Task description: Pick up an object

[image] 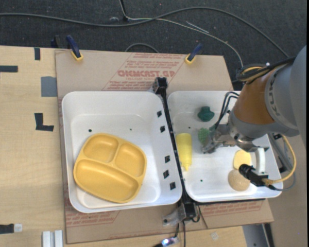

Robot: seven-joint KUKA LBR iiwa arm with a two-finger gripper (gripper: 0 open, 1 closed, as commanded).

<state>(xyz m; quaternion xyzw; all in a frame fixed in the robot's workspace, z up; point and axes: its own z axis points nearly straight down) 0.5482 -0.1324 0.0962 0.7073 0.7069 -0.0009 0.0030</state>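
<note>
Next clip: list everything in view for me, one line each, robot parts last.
bins: two, white, side by side on the bench
plate: one, yellow, three compartments, in the left bin
yellow item: one, long, right bin by the divider
dark green item: one, right bin, far side
light green item: one, right bin, next to the end effector
pale disc: one, yellowish, right bin, partly under the arm
tan ball: one, right bin, near corner
clamps: two, blue and yellow, far edge of the board
arm: one, grey with orange band, over the right bin
end effector: one, low in the right bin

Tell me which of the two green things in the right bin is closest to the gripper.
The lighter green piece, right beside the gripper. The darker green one sits farther up the bin, apart from it.
</note>
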